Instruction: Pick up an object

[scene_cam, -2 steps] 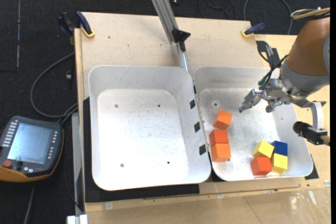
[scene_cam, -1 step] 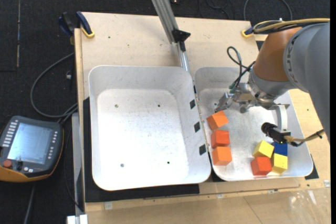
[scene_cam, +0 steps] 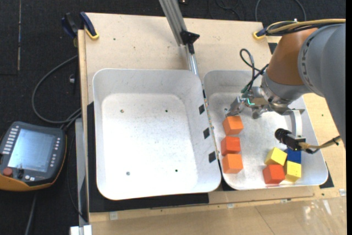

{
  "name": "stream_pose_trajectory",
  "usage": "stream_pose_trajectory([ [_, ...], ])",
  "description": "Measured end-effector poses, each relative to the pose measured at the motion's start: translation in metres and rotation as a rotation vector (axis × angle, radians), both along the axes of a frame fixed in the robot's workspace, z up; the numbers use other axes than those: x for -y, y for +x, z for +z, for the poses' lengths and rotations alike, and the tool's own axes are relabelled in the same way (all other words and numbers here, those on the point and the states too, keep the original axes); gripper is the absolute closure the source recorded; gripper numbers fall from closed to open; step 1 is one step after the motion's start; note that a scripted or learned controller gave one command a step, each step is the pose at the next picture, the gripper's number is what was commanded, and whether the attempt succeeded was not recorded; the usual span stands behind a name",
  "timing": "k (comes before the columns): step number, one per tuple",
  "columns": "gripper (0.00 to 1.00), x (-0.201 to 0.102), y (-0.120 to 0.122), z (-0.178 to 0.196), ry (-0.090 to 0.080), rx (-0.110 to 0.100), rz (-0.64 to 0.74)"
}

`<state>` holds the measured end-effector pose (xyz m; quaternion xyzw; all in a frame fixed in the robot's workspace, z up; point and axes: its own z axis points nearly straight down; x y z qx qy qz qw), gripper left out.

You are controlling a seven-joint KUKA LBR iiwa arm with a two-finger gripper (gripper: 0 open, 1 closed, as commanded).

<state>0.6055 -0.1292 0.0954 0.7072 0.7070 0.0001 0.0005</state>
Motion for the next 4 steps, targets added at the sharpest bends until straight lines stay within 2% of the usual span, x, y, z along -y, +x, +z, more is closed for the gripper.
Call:
stream_pose_trajectory([
  [1,0.0,-0.009,-0.078,0.002,-0.001,0.009,-0.005],
  [2,0.0,0.008,-0.107,0.006,-0.008,0.033,-0.007],
  [3,0.0,-0.032,-0.113,0.104,0.0,0.009,0.006],
  [4,0.0,0.007,-0.114,0.023,-0.002,0.006,0.004],
])
